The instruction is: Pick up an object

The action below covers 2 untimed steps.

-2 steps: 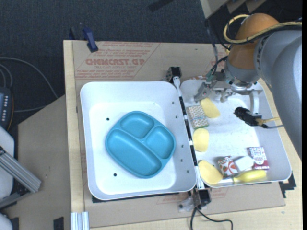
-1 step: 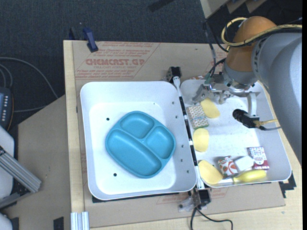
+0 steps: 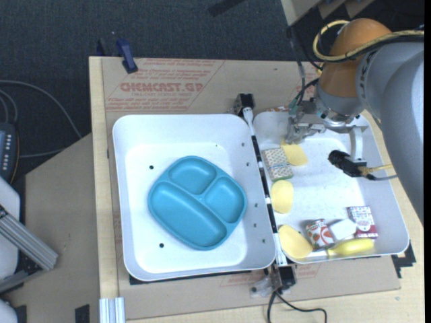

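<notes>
Where the grey arm (image 3: 397, 79) with its orange band (image 3: 350, 59) reaches in from the right, the claw (image 3: 295, 132) is seen lowered over the far left corner of the right bin (image 3: 337, 194). Whether the claw is released or clenched cannot be told from this slant. Just near of it, a yellow piece (image 3: 295, 155) and a small patterned packet (image 3: 277, 161) are found lying against each other on the bin floor, the packet to the left. A second yellow piece (image 3: 282, 196) is set nearer still, close to the bin's left wall, and a third yellow piece (image 3: 294, 242) is lodged in the near left corner. Along the near wall, to the right of that third piece, a red-and-white packet (image 3: 322, 233), a long yellow object (image 3: 355, 247) and another red-and-white packet (image 3: 362, 221) are clustered together. The left bin (image 3: 121, 147) is occupied by a blue divided plate (image 3: 196, 202), laid flat about its middle with its three compartments facing up. Both bins are carried side by side on the counter (image 3: 168, 86), whose brown board is marked with red lettering, and a small blue object (image 3: 126, 55) is seen at its far left edge.
</notes>
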Motion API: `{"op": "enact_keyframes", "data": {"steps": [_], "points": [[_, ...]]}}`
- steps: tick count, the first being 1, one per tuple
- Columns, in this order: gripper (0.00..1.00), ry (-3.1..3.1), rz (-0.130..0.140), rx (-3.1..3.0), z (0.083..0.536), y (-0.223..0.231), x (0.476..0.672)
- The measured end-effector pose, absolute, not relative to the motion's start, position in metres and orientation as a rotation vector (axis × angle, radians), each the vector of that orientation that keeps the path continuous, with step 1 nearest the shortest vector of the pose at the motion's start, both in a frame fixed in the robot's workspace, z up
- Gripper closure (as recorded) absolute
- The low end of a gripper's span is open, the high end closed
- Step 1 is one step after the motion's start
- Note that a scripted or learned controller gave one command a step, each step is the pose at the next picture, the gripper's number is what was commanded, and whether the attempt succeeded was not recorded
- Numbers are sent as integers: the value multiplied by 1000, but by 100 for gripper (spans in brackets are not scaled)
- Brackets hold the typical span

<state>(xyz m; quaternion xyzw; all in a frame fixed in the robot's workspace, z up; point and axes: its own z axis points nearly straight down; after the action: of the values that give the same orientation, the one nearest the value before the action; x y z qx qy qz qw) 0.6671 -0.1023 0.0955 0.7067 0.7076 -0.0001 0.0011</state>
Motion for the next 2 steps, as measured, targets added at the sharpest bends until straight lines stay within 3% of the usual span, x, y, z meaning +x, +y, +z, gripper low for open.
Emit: {"op": "enact_keyframes", "data": {"steps": [1,2], "points": [[0,2222,-1,2219,95,-102,667],[0,2222,-2,2222,85,-105,666]]}}
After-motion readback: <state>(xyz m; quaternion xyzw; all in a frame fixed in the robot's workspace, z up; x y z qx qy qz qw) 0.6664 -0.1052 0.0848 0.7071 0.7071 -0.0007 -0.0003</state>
